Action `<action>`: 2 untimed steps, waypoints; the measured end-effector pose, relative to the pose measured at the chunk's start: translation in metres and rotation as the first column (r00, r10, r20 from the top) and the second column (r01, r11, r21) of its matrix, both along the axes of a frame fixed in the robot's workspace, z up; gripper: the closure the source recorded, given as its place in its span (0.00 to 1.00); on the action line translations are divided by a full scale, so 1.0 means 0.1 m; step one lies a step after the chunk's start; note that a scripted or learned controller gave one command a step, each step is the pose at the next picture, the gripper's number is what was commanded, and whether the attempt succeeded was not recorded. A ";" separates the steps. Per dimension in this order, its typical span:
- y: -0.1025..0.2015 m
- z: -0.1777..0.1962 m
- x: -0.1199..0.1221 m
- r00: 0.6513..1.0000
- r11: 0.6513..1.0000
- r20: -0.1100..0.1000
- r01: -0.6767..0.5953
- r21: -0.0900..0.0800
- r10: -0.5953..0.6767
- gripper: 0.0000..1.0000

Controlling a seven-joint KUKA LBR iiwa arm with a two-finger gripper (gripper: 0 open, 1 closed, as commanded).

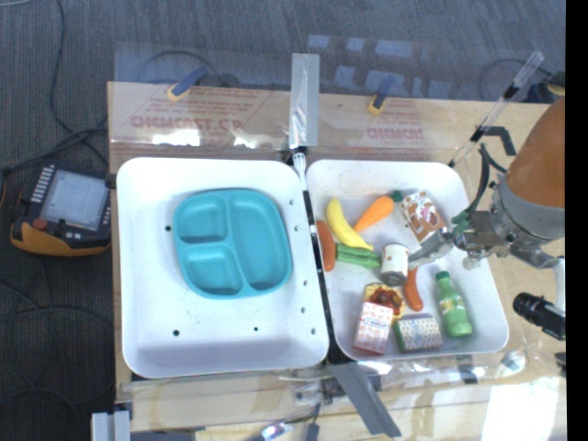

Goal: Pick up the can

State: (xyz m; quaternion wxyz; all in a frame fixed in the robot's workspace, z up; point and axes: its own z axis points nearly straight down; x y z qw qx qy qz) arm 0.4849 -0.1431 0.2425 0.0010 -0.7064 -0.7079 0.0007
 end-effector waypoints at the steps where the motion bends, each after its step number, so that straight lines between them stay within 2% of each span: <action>1: -0.42 0.28 0.51 1.000 1.000 0.002 0.001 -0.001 -0.001 0.00; 2: -0.80 0.30 0.89 0.998 0.998 0.001 0.066 -0.002 -0.066 0.00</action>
